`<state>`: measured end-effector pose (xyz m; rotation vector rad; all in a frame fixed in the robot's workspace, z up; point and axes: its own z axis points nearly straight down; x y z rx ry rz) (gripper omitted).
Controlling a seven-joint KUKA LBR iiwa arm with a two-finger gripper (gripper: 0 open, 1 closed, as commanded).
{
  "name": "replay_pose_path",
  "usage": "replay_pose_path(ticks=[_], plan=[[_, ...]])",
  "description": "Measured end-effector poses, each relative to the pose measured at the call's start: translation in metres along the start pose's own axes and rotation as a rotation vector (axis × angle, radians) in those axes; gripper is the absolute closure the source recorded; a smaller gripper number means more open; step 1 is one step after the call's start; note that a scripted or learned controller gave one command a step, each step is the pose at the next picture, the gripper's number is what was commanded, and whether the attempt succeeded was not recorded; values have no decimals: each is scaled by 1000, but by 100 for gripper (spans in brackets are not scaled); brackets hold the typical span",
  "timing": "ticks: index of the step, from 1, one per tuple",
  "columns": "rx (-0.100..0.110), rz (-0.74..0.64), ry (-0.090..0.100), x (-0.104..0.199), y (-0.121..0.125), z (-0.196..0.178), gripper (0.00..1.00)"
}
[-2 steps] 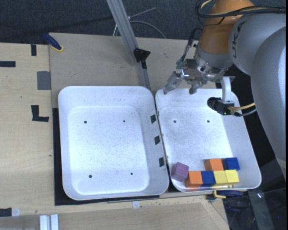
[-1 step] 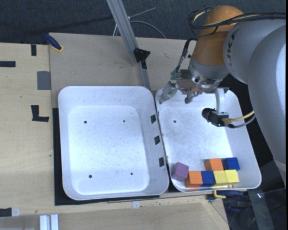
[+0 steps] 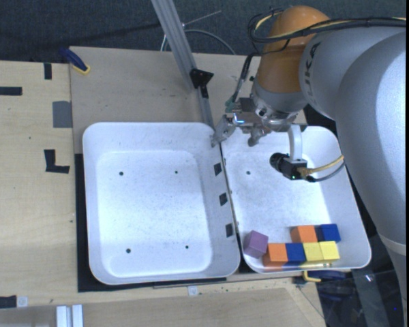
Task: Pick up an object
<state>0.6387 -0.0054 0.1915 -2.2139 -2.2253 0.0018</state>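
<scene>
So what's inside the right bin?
Small blocks clustered at the right bin's near edge: one purple block, orange, blue and yellow ones. The arm covers its far right corner.

Two bins side by side on tabletop: left bin, right bin with blocks clustered in its near corner, pincer above its far-left edge.

The two bins look like smooth white plastic, faintly speckled, with a soft sheen; the bench shows pale matt wood; the arm has a smooth grey casing and a glossy orange band; the blocks look matt, evenly coloured; the slanted pole appears brushed metal.
</scene>
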Motion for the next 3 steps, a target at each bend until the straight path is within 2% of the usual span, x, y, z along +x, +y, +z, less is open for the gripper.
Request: replay_pose_path(ticks=[1, 2, 3], plan=[[0, -2, 1, 57, -3, 0, 0], [0, -1, 0, 95, -13, 0, 0], [3, 3, -2, 107, -60, 0, 0]])
